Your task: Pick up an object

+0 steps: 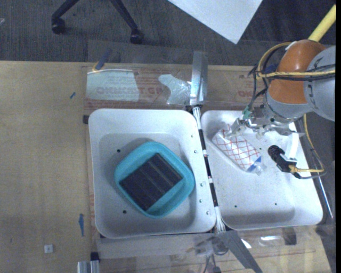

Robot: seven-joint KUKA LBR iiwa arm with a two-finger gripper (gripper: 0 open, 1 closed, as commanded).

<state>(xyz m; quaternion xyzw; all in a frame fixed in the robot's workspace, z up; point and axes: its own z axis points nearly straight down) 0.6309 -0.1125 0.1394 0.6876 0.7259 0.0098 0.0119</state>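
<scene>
Two white bins sit side by side on the table (37,160). The left bin (101,160) holds a teal tub (182,184), turned so its corners point at the bin's walls. A dark ridged block (150,181) lies inside the tub and covers most of its floor.

The right bin (266,208) holds a white packet (237,149) with a red net pattern. It lies at a slant in the bin's upper left part, near the wall shared with the left bin, and its lower end points toward the bin's middle. That end has a small clear and bluish bit.

The arm (298,80) comes in from the right and hangs over the right bin's far side, with its orange band uppermost. The jaws sit low, just at the packet's upper end. From this angle I cannot tell whether they are released or clenched, or whether they touch the packet. The packet lies flat on the bin floor.

Behind the bins, a clear plastic sheet (133,88) with faint lettering lies on the table. Beyond it a white paper (218,13) lies on the dark floor.
</scene>
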